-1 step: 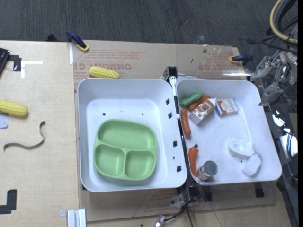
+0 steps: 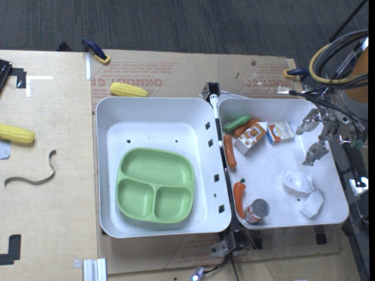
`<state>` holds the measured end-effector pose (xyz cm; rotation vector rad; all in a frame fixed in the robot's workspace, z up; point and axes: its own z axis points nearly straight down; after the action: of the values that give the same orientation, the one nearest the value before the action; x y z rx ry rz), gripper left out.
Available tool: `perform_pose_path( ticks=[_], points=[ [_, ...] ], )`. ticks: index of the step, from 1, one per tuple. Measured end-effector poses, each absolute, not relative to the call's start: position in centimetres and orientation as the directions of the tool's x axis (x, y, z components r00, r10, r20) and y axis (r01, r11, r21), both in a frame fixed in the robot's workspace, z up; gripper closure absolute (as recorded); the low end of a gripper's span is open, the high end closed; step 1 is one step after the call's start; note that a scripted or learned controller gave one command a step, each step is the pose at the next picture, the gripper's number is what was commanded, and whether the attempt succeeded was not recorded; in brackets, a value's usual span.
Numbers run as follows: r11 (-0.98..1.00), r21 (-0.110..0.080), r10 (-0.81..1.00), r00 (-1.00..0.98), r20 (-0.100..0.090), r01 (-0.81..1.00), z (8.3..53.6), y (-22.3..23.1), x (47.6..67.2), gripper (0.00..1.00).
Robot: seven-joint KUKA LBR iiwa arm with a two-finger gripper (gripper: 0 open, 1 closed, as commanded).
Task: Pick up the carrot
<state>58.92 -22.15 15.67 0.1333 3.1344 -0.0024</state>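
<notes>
My gripper hangs open and empty at the right bin's right edge. The carrot lies lower left of it, against the bin's left wall, long axis running top-to-bottom in frame.

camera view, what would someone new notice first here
The big pale green divided plate in the left bin draws the eye first. Next comes the clutter in the right bin: a carrot at its left wall beside a small can, with a green pepper and small boxes further back. The gripper hangs over that bin's right side, apart from the carrot.
</notes>
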Motion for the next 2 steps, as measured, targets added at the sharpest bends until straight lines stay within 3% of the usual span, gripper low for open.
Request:
perform_pose_path(
  ticks=[1, 2],
  points=[
    [0.997, 0.001, 0.083, -0.997, -0.002, 0.083, 10.6, -13.1, 52.7, 0.0],
    [0.974, 0.0, -0.228, -0.974, -0.002, -0.228, 9.2, -9.4, 47.8, 0.0]
  ],
)
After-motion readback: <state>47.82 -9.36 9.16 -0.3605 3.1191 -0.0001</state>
